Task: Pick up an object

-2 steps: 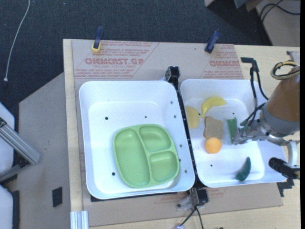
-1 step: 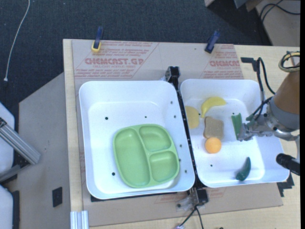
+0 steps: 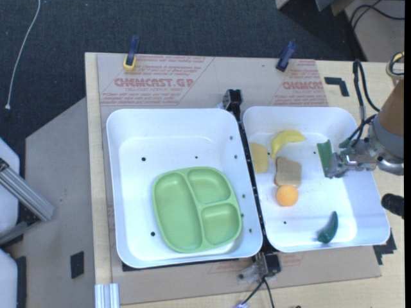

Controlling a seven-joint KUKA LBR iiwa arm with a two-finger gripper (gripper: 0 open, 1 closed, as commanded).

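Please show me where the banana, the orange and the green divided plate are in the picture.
banana (image 3: pixel 287 138): camera view, middle of its curved yellow body.
orange (image 3: pixel 287 196): camera view, centre of the round fruit.
green divided plate (image 3: pixel 174 210): camera view, floor of its large left compartment.

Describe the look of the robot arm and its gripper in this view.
The arm enters from the right: an orange band above a grey wrist section. The gripper has a metallic grey body with dark green fingers. Black cables run alongside it.
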